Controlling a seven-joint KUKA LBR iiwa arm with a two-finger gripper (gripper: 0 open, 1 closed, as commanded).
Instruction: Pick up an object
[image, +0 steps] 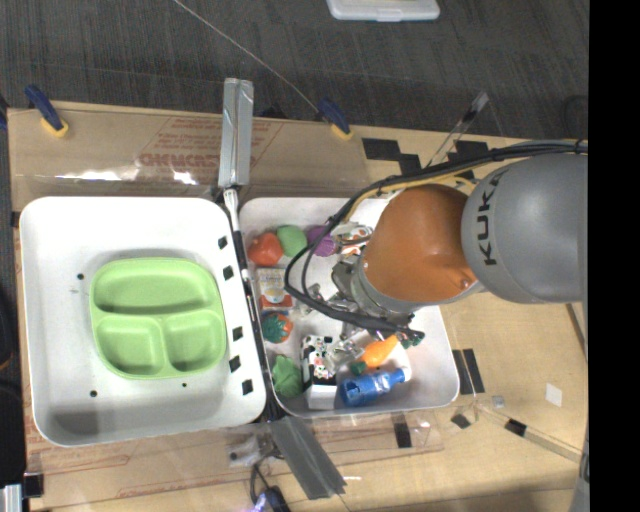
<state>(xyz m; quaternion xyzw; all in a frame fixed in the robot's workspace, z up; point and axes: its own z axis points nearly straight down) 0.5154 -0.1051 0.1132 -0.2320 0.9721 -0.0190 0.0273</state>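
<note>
arm (520, 225) comes in from the right and bends down over the right bin (445, 375), its orange band a big dome above the wrist, black cables looping around it. the gripper (352, 335) sits below that dome, low among the objects in the middle of the bin — whether its fingers are open or shut cannot be told, since the wrist covers them from above.

the right bin is crowded. the arm takes up its upper right part, and the objects fill the left side and the front, close against the walls. along the back-left wall lie one red-orange object (264, 249), one green ball-like piece (292, 238) and one small purple piece (321, 240), nearly touching each other. down the left wall there is a small printed packet (273, 295) and a round multicoloured item (276, 325). at the front left, one dark green lump (287, 375) lies beside a black-and-white patterned block (319, 357). an orange carrot-shaped piece (379, 351) lies just beside the gripper, and one blue cylinder (372, 386) rests near the front wall, on or next to a white flat piece (322, 397).

the left bin (50, 300) holds one thing — a light green tray (157, 315) with three compartments, set in the middle with bare white floor all around it. a divider with black clips (240, 300) separates the two bins.
</note>
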